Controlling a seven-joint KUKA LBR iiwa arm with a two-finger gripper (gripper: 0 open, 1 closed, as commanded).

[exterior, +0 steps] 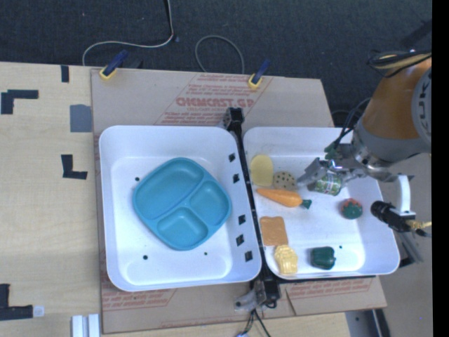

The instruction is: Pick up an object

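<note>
My gripper [324,176] hangs over the right bin [375,262], grip state unclear, so I'd take the carrot [279,197] mid-length: light, stiff, probably slippery plastic.

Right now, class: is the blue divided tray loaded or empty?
Empty. The blue tray in the left bin shows all three compartments bare.

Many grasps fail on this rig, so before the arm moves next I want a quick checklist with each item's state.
1. Gripper over the right bin: ok.
2. Object seen between the fingers: cannot tell; something greenish sits at the tips.
3. Carrot free of the gripper: ok.
4. Tomato and green pepper lying apart from the gripper: ok.
5. Blue tray lying flat in the left bin: ok.
</note>
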